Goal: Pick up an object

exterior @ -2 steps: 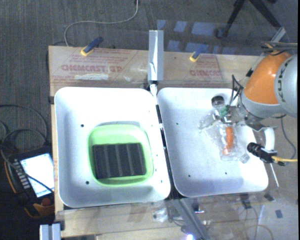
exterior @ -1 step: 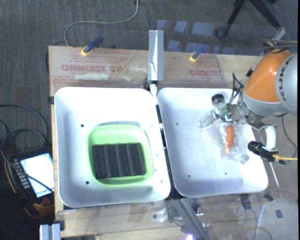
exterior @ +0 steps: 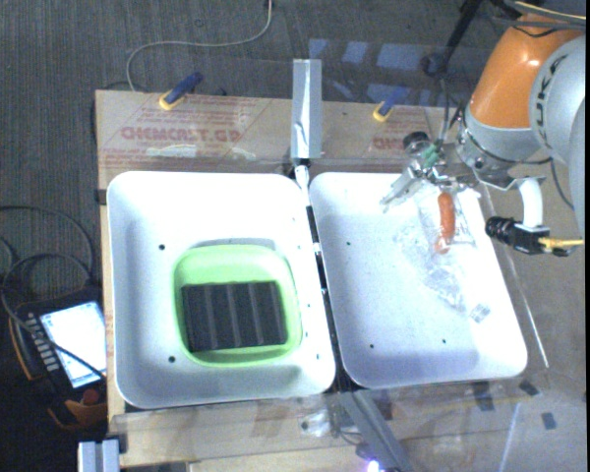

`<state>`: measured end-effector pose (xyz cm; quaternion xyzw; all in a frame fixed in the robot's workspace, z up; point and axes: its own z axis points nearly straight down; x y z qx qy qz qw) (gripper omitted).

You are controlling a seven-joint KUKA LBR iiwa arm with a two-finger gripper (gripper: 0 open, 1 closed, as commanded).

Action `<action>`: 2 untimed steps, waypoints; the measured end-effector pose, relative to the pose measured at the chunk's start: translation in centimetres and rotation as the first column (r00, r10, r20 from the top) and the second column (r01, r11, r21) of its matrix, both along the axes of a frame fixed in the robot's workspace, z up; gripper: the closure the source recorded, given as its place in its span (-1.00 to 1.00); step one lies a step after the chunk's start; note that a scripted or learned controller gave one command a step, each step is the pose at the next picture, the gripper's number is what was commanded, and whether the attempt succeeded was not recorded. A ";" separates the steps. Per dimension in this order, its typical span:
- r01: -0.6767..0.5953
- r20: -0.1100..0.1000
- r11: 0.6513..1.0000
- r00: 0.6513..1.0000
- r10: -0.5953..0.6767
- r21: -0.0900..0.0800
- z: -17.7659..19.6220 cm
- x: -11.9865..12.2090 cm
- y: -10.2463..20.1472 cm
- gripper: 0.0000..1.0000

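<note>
On plywood bench (exterior: 177,131), two white bins (exterior: 138,264)

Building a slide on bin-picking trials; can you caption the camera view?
End effector over the right bin near an orange object; a green tray sits in the left bin.

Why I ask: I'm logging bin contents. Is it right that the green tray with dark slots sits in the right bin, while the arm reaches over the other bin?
Not quite. The camera view shows the green tray in the left bin; the arm reaches over the right bin.
</note>
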<state>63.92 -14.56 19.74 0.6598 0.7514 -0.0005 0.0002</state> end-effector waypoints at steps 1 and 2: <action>0.120 -0.001 0.993 0.993 -0.120 -0.002 6.7 2.9 -0.1 1.00; 0.109 -0.002 0.994 0.994 -0.109 -0.002 2.6 2.8 -6.4 1.00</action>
